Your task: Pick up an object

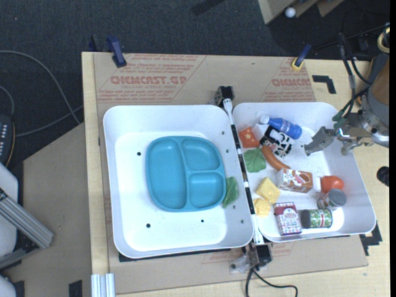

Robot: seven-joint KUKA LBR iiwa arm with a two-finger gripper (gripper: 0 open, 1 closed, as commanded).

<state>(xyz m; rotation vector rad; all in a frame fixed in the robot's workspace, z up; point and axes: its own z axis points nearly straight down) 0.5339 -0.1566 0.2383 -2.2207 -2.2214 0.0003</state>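
My claw (320, 141) hangs wide open over the right bin's (365, 218) far right side, gripping nothing. I'd drop straight onto the tomato (331, 182) near the right edge, centring before closing.

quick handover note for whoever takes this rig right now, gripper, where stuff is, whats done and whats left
Gripper: over the right bin, near its upper right, nothing visibly between its fingers.
Things: toy food crowds the right bin, including a blue-capped bottle, a hot dog, cheese, a green can. The left bin has a blue divided plate with a green leaf at its edge.
Done: nothing picked.
Left: grasp and lift one object.
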